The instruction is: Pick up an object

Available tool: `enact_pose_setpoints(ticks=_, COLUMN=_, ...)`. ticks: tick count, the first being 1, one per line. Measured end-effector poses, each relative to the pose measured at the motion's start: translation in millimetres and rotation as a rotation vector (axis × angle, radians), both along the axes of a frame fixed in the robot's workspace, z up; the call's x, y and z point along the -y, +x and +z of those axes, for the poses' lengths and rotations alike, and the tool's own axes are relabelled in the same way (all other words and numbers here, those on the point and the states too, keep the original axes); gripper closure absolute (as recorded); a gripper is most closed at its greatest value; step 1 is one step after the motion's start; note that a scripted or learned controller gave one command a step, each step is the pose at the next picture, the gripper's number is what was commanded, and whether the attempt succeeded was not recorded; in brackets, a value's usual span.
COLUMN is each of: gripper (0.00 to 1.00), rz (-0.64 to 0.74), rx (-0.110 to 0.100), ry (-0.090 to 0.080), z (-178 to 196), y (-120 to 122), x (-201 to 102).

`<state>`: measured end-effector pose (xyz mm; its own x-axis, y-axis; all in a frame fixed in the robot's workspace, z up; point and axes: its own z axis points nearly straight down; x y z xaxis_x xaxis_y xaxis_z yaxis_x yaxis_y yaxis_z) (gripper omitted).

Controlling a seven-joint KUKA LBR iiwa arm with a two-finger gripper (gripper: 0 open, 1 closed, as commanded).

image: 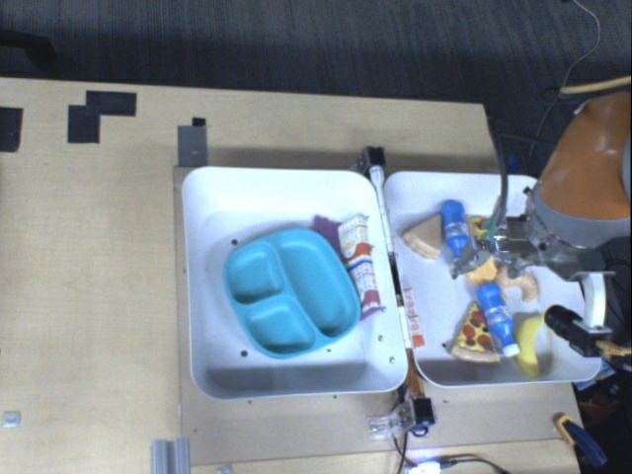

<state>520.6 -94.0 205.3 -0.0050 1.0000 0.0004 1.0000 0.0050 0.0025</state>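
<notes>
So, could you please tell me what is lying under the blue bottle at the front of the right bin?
The blue bottle lies across a toy pizza slice, beside a yellow banana. What the bottle covers of the slice is hidden.

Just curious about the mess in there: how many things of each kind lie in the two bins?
Blue bottles: 2
Pizza slice: 1
Bread slice: 1
Banana: 1
Blue tray: 1
Tube: 1
Total: 7, not counting small bits half hidden by the gripper.
</notes>
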Motion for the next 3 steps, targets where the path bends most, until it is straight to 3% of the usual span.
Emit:
enact_pose_setpoints(ticks=1, gripper=0.00, rz=-0.002, rx=0.008, ry=-0.001, z=-117, y=24, x=5)
enact_pose_setpoints(ticks=2, gripper=1.00, rz=-0.001, rx=0.014, ry=-0.002, z=-105, y=26, x=6)
enact_pose_setpoints(ticks=3, gripper=0.00, rz=-0.001, rx=0.013, ry=-0.002, z=-106, y=26, x=6)
